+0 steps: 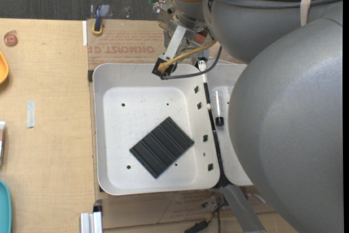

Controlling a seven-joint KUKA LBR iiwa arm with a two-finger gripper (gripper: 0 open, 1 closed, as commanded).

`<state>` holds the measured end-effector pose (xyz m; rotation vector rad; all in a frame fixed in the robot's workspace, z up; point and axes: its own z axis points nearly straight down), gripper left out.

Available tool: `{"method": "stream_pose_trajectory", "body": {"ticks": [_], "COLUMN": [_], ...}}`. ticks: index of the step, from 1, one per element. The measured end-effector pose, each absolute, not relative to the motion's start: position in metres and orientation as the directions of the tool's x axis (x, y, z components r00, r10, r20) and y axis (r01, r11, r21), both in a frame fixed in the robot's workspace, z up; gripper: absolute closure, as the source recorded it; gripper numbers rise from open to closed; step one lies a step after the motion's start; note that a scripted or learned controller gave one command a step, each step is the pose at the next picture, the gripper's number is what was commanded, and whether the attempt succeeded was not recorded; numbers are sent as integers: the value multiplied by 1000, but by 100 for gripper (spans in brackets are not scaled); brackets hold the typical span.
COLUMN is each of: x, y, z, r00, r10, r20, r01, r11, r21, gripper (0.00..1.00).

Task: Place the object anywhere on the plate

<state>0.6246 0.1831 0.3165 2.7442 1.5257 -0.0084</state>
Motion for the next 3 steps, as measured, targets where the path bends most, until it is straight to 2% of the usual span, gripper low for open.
{"method": "stream_pose_trajectory", "body": {"ticks": [1, 2, 3], "x": [659, 659, 567], "y": [228, 227, 228], "z": [319, 326, 312], "r00": [276, 274, 117], "r10": [961, 962, 993], "r20": [-5, -10, -4], "r01": [961, 962, 993], "r11": [-276, -274, -117], "r21": [-2, -4, -3], "gripper": [100, 100, 100]}}
